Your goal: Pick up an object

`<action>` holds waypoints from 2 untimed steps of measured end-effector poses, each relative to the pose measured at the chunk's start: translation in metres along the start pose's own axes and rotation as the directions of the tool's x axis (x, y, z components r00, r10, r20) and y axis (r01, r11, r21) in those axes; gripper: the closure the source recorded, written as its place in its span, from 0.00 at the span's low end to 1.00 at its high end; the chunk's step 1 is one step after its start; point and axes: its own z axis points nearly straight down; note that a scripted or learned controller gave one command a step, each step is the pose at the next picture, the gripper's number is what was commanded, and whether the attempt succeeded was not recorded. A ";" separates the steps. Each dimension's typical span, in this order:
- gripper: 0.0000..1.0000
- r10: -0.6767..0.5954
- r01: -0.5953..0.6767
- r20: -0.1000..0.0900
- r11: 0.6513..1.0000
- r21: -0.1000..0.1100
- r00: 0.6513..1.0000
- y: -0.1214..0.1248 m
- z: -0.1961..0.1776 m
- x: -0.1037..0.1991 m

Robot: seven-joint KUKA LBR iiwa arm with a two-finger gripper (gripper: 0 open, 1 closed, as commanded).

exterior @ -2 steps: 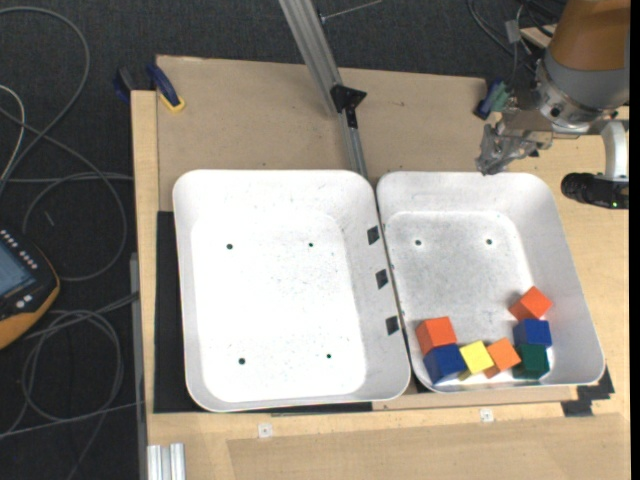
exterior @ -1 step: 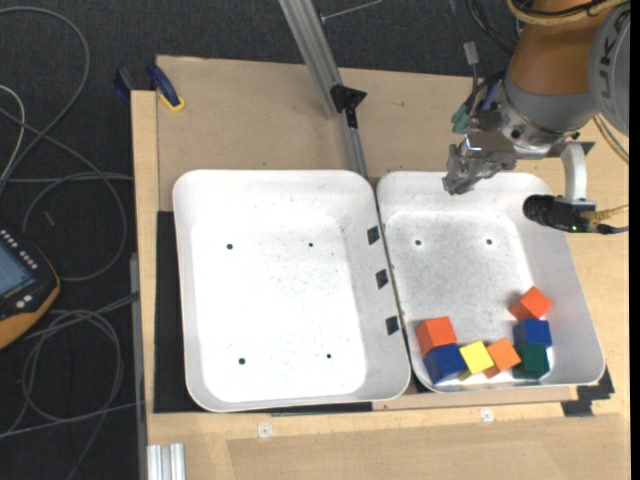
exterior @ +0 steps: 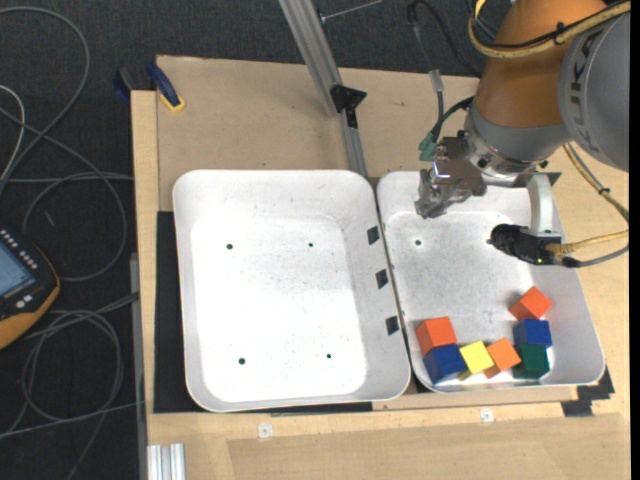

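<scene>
Overhead, gripper above right bin (jaw state unclear), holding nothing visible

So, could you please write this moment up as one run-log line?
task: pick up an object | claw: over right bin's far end | blocks: clustered at near end, apart from claw | nothing seen held

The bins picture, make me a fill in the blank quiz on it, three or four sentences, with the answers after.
1. All the coloured blocks lie in the ____ bin of the camera view.
2. The yellow block sits between an orange block and a ____ block.
3. The gripper is over the ____ end of that bin, away from the blocks.
4. The blocks cluster near the bin's ____ edge.

Missing words: right; blue; far; near
</scene>
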 end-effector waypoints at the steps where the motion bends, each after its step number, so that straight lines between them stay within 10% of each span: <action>1: 1.00 -0.002 0.002 -0.001 1.000 -0.001 1.000 -0.016 0.009 0.054; 2: 1.00 -0.002 0.002 0.000 1.000 -0.002 1.000 -0.038 0.004 0.096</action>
